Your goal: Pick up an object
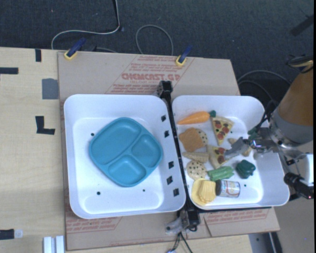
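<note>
My gripper [237,148] reaches in from the right and hangs low over the middle of the right bin [255,107], among the toy food. Whether anything sits between its tips I cannot tell; the view is too blurred there. The nearest candidate is the lower pizza slice [218,154], just beside my tips on the left. The dark green piece [246,168] lies just below and right of them. The carrot [195,118] lies farther up-left, its long axis running left-right.

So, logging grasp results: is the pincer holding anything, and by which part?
Cannot tell: the pincer sits low among the toy food in the right bin, too blurred.
</note>
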Action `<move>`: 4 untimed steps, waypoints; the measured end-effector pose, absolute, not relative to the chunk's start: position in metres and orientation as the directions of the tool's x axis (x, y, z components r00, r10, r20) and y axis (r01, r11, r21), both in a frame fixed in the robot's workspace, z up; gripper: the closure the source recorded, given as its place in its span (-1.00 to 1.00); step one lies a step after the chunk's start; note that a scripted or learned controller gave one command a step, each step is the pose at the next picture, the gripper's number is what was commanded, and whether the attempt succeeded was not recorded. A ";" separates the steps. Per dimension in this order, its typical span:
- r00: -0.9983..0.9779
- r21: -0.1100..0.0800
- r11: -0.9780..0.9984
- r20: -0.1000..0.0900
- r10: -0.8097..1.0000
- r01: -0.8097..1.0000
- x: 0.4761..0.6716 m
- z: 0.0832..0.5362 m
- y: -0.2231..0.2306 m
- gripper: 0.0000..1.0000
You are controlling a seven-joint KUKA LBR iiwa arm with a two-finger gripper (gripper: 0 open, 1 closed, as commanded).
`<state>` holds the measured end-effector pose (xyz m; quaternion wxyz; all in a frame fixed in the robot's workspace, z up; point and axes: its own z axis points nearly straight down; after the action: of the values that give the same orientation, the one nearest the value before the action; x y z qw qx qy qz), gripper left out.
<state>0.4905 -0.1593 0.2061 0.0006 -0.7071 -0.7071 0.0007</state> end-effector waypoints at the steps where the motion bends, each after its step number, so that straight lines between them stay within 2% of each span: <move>1: 0.004 0.002 -0.004 0.000 1.000 1.000 0.484 0.093 -0.188 -1.00; 2: -0.003 0.002 0.003 -0.004 1.000 1.000 0.537 0.086 -0.159 -1.00; 3: -0.001 0.001 0.001 -0.002 1.000 1.000 0.585 0.087 -0.160 -1.00; 4: -0.006 -0.022 0.005 -0.007 1.000 1.000 0.667 0.085 -0.120 -1.00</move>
<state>0.6671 -0.1197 0.0847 0.0051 -0.7051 -0.7090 0.0102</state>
